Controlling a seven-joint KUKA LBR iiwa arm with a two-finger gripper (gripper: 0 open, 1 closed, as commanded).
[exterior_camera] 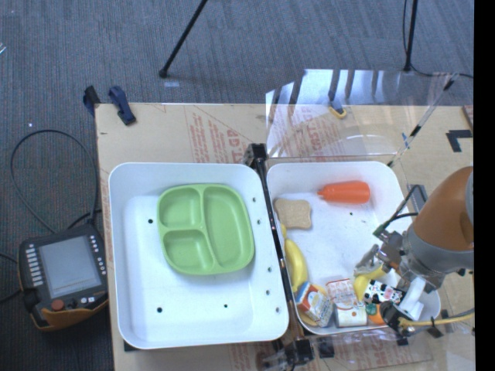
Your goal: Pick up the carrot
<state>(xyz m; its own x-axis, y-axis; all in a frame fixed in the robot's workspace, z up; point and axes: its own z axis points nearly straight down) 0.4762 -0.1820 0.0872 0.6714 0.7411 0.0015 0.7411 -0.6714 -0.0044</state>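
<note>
Near edge, right bin point(390, 178): my gripper point(384, 283), finger state indiscernible, over clutter. Carrot point(346, 192) lies well apart toward the far wall, long axis left-right.

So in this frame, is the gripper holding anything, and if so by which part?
Cannot be told. The gripper sits low at the right bin's near right corner among small items, while the orange carrot lies apart, untouched, near the far wall.
</note>
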